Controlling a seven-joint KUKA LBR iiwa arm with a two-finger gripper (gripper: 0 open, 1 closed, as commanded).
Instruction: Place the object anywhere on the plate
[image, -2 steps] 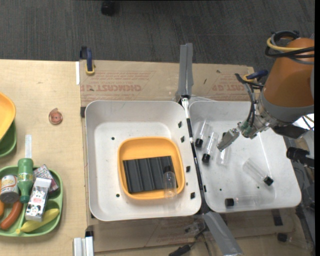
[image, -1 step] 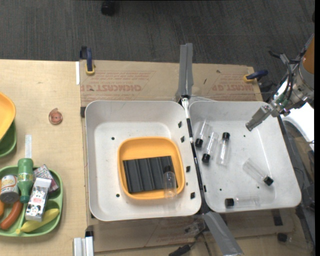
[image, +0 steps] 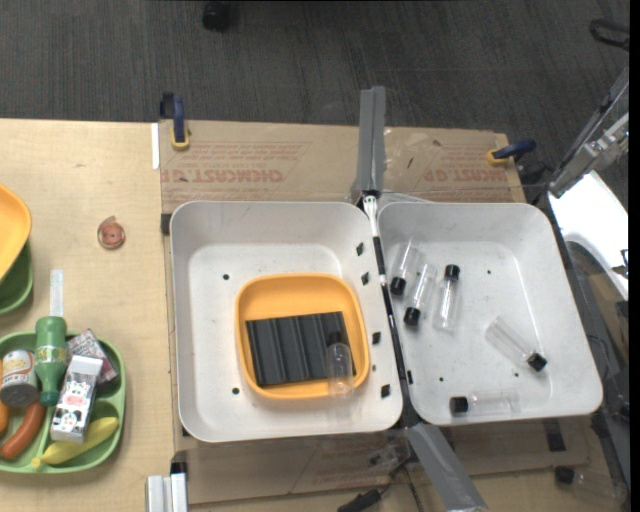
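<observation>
One clear vial (image: 338, 362) sits in the left bin (image: 200, 330) on the orange plate (image: 256, 297), at its near-right corner, overlapping the edge of the dark ribbed insert (image: 292, 348) and reaching toward the plate rim. Can't tell if it stands or lies, and its cap isn't discernible. If that's the task object, I'd call the placement done or nearly so. The right bin (image: 560, 290) holds five more vials of the same type, all lying down with black caps: three close together near the divider (image: 421, 288), one alone toward the right (image: 514, 344), one by the near wall (image: 484, 403). Pincer state: cannot tell. Handling, as a judgement: small transparent tubes, probably light, rigid, smooth-walled, so slippery, and prone to roll on the flat bin floor. They may crack if squeezed hard. Best hold is across the barrel near mid-length, jaws square to the long axis. The cap end is a less sure bet. The clustered three leave little finger room, so the lone one is the easier pick. The plate is a glossy rounded square with a raised lip, and the insert's grooves should stop a tube rolling. Both bins are matte white, shallow, on cardboard over the counter (image: 80, 180).
</observation>
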